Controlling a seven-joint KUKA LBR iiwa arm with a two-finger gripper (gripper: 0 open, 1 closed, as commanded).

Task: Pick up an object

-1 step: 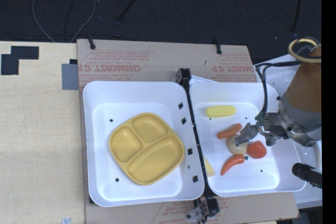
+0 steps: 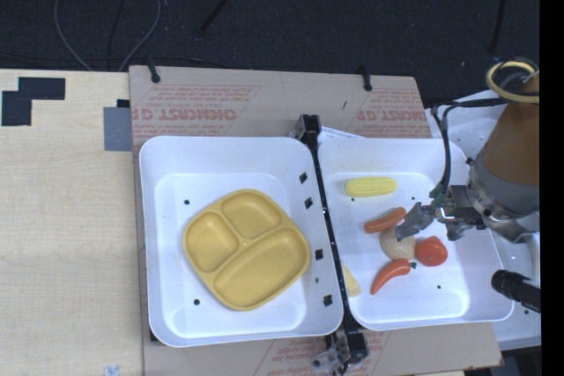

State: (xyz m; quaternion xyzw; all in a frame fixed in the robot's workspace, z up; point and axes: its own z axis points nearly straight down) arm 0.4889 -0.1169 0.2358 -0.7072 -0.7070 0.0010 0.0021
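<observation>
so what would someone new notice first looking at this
The big yellow divided plate lying in the left bin draws the eye first. Next comes the cluster of toy food in the right bin: a yellow corn cob near the far side, an orange carrot, a red tomato and a red chili pepper. The gripper reaches in from the right, low over that cluster beside the carrot.

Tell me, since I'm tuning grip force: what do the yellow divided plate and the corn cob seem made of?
The yellow divided plate looks like moulded plastic, matte to satin: uniform colour, soft rounded compartment ridges. The corn cob looks like a plastic or rubber toy: even yellow, smooth outline; which one can't be told.
</observation>
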